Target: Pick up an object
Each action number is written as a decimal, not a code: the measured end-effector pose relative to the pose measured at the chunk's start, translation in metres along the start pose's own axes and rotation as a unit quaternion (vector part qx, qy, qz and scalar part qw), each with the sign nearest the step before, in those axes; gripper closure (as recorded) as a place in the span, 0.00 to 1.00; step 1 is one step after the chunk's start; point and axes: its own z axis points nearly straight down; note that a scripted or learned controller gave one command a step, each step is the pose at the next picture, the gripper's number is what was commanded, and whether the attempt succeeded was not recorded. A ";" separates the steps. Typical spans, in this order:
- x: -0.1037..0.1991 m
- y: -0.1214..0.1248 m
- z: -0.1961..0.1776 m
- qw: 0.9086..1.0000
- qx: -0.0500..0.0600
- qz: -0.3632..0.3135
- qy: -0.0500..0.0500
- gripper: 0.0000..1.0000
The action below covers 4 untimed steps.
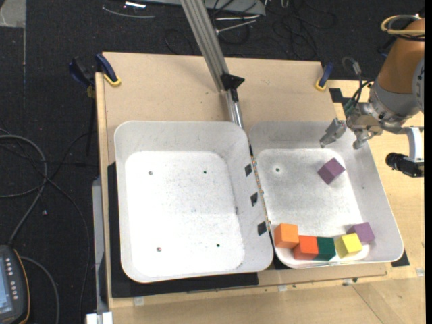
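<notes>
- Blocks, as I count them: six, all in the right bin (378, 201); two purple, two orange, one green, one yellow
- one purple block (331, 171) lies alone toward that bin's far side
- the row (322, 243) of the other five lines its near rim
- gripper (345, 134) hangs over its far edge, fingers spread wide, gripping nothing that I see
- left bin (128, 181) sits touching the right bin

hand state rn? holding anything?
Hand: open, holding nothing, poised over the right bin's far edge, up and right of the lone purple block.
</notes>
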 end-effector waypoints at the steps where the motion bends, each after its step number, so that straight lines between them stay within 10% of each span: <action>1: 0.027 -0.061 0.069 1.000 -0.001 0.001 0.000 0.00; 2: 0.049 -0.017 0.065 1.000 -0.006 -0.003 -0.001 0.00; 3: 0.091 -0.054 0.065 1.000 -0.003 -0.002 0.000 0.00; 4: 0.088 -0.053 0.056 1.000 -0.004 0.000 -0.001 1.00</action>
